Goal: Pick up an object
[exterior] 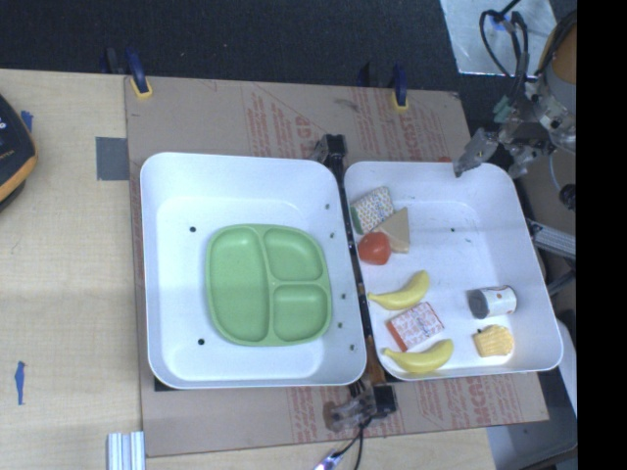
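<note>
Gripper (477,153) poised over right bin's (524,223) far rim, holding nothing; spread or pressed together, impossible to tell. Inside that bin: two bananas (402,292), tomato (374,250), small can (491,302). Green plate (266,284) in left bin (167,262).

The end effector (477,152) hovers at the far right corner of the right bin (509,262), just over its rim, on the counter (59,292). Below and left of it inside that bin lie a patterned sponge (372,207), a tan wedge (397,229), a red tomato (374,250), two bananas (402,293), a red packet (415,325), a small can (491,302) and a yellow corn piece (493,341). Farther left, the left bin (176,213) holds a green divided plate (266,284).
</note>
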Available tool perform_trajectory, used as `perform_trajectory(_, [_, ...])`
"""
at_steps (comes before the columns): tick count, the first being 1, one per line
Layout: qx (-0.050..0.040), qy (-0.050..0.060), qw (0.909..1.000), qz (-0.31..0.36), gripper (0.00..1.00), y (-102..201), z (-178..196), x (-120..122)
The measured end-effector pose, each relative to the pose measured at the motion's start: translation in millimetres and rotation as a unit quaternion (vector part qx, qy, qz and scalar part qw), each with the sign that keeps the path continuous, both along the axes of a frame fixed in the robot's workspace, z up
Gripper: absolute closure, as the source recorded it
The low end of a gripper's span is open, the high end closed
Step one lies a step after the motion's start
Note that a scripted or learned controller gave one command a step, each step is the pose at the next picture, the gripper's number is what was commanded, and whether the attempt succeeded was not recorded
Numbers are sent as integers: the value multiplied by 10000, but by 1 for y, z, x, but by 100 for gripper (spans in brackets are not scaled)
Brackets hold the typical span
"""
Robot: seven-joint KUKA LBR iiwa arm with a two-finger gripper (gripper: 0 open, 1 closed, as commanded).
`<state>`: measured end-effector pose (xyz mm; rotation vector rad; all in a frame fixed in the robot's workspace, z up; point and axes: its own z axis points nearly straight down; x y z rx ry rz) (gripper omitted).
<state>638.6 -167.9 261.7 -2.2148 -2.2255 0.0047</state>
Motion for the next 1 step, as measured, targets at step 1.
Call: perform_trajectory(1, [-1,8,10000,-2,0,32,-95,-53])
